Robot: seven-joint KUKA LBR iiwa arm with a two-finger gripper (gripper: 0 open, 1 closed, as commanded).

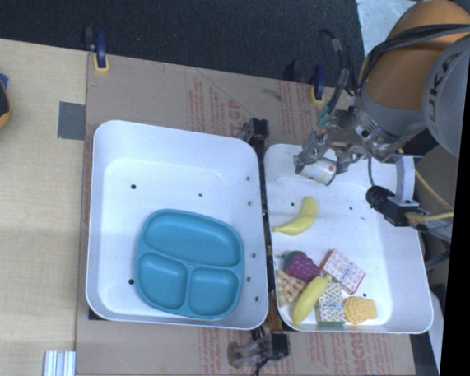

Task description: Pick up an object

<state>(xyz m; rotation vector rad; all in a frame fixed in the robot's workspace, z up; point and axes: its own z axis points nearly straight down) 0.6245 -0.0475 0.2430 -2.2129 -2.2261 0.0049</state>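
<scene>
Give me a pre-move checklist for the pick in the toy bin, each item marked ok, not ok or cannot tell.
1. Gripper is above the right bin, over its far end: ok.
2. Something is gripped: cannot tell; a pale object sits at the fingertips, and contact is unclear.
3. Nearest target lies apart: ok; the banana lies alone on the bin floor.
4. The other toys are separated: not ok; the grapes, waffle, second banana, corn and cracker crowd the near end.
5. The blue divided tray lies flat in the left bin: ok.
</scene>
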